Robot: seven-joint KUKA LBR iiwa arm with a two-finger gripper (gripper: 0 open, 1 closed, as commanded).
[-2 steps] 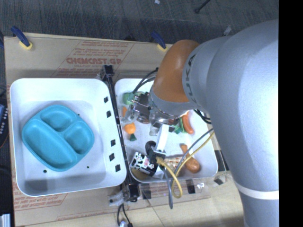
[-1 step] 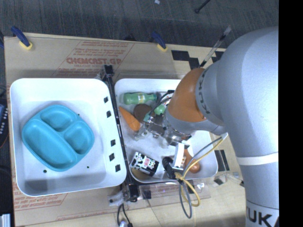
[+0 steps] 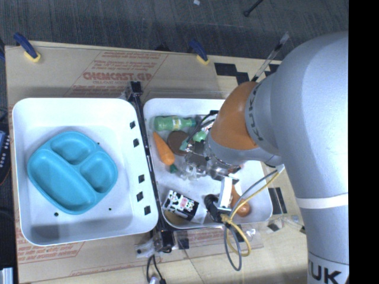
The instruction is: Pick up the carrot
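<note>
Left bin [image 3: 23, 158]: blue divided tray [image 3: 71, 170]. Right bin [image 3: 155, 108]: carrot [image 3: 164, 148] near left wall, green bottle [image 3: 173, 123] at far edge. Gripper [image 3: 192, 164] state: cannot tell.

Bench [image 3: 89, 70] sits under a brown printed cardboard sheet [image 3: 118, 70], clamped along the far edge by blue clips [image 3: 26, 47]. On it, two shallow white bins side by side, touching along a black divider: the left bin [image 3: 23, 158] and the right bin [image 3: 155, 108], the right one partly under the arm.
</note>
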